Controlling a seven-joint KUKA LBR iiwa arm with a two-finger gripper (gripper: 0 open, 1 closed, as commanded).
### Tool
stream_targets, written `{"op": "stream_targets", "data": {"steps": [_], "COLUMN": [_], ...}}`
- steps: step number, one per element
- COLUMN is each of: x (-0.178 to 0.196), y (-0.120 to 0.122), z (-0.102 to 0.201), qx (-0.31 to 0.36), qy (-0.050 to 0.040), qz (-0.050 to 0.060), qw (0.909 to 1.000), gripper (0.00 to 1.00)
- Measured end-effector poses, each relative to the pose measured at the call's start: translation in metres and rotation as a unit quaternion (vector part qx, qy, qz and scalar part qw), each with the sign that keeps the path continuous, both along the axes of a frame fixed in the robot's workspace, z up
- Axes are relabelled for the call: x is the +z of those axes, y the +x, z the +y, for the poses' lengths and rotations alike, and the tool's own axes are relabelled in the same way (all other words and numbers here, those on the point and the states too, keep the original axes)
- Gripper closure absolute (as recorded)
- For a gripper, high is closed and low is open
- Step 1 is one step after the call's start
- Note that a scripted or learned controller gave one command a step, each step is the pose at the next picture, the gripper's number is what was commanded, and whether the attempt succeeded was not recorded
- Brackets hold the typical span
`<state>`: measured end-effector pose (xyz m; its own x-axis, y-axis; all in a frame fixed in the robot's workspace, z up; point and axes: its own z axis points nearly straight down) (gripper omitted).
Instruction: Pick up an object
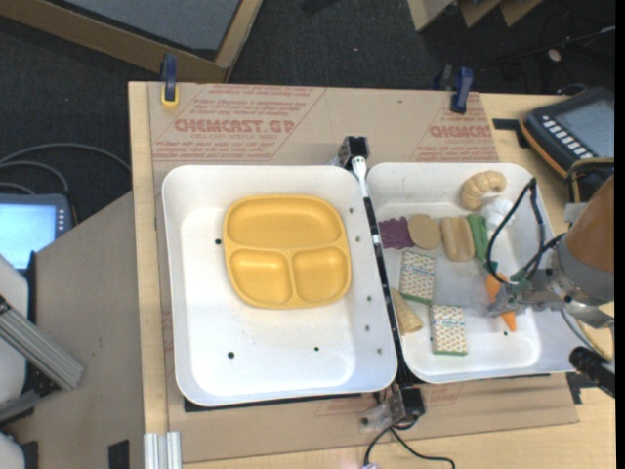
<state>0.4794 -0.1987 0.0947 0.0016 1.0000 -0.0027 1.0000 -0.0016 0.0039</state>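
Gripper [510, 299], finger state unreadable to you, low in right bin [420, 179]; orange piece [508, 319] just beside it, sponges [449, 332] leftward.

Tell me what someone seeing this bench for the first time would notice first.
Most likely the yellow divided plate, lying alone in the left bin. Next, the right bin, with its clutter of small things, among them a pale croissant at its far edge. The gripper reaches low into that bin from the right.
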Motion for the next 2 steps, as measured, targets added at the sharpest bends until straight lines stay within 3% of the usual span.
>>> {"op": "stream_targets", "data": {"steps": [1,2], "x": [-0.009,0.097], "y": [0.001,0.074], "z": [0.079,0.142], "qx": [0.003,0.006], "qy": [0.0014,0.0008], "qz": [0.001,-0.006], "qw": [1.0,1.0], "gripper": [1.0,1.0]}}
